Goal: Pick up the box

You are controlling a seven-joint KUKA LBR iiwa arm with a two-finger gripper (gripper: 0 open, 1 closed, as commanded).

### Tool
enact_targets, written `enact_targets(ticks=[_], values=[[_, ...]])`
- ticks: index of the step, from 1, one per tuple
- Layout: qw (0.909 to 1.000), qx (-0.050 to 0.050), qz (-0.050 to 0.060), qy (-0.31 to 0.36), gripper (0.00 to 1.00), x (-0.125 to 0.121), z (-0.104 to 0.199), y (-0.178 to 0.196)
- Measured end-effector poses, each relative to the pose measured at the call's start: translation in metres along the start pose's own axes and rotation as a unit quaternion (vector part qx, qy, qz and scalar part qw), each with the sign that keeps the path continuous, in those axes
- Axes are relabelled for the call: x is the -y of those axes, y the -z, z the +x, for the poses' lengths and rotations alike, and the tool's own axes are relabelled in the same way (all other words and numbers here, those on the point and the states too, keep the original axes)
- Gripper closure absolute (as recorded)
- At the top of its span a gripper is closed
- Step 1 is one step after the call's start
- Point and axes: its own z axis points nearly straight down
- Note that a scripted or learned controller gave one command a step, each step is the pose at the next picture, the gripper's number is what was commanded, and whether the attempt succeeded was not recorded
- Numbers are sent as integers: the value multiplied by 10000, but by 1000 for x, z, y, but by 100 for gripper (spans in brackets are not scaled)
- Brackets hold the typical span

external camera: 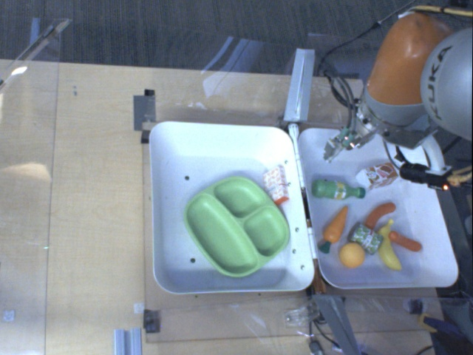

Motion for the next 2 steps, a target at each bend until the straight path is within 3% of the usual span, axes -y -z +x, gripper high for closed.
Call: enact_targets(ticks=[1, 2], values=[[9995, -9, 9, 304, 100, 21, 12, -1], [9995, 14, -28, 314, 100, 18, 12, 11]])
